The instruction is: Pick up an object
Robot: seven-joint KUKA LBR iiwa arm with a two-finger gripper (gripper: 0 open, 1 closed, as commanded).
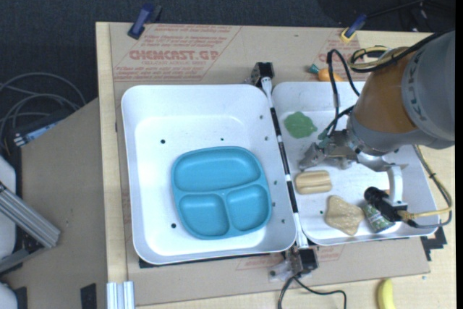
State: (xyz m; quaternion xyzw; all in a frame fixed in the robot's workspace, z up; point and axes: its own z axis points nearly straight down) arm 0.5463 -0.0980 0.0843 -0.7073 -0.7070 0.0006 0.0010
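The right bin (405,228) holds a pale tan block (313,181), a beige lumpy piece (343,214), a green flat piece (299,124) and a small dark item with a green label (379,211). My gripper (323,153) hangs low over the right bin's left half, just above the tan block and below the green piece. Its dark fingers point left and down, and I see nothing between them. The arm's grey body and orange band cover the bin's upper right.
The left bin (145,119) holds a blue three-compartment tray (221,189). A black divider clamp (264,73) sits at the top between the bins. Cables run along the right bin's far edge, and a yellow object (385,294) lies below the bench's front.
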